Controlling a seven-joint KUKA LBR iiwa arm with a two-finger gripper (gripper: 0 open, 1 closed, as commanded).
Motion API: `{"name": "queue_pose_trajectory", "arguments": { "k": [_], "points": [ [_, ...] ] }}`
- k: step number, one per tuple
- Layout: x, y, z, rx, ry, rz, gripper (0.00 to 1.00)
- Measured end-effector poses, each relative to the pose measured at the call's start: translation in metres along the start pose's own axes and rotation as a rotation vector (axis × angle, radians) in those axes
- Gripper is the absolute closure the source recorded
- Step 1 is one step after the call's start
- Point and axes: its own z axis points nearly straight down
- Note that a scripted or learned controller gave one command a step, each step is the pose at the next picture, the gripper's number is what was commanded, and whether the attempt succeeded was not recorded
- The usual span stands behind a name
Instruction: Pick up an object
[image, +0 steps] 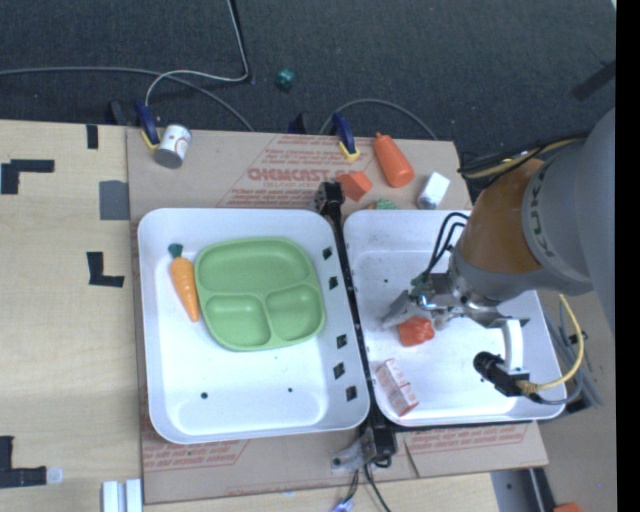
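Camera view: I've got the arm (530, 225) reaching in from the right over the right bin (385, 245), wrist bent down so the gripper (418, 312) sits low by the red block (416, 331). The block lies mid-bin, just under the gripper, touching it or nearly so. Can I call a grasp? No: the wrist blocks my line, and I cannot tell if the gripper is released or clenched, or if it has the block at all. I'd judge the low pose is meant for a top-down grab on that block. A small carton (396, 387) lies near the bin's front wall, apart from the gripper. Over in the left bin (160, 400), a green tray (262, 292) with a carrot (184, 285) just beside it. An orange bottle (393, 160) and other bits sit outside on the cardboard, too small to name.
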Motion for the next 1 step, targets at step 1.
{"name": "queue_pose_trajectory", "arguments": {
  "k": [1],
  "points": [
    [0.0,0.0006,-0.01,-0.001,0.0,-0.001,1.0]
  ]
}}
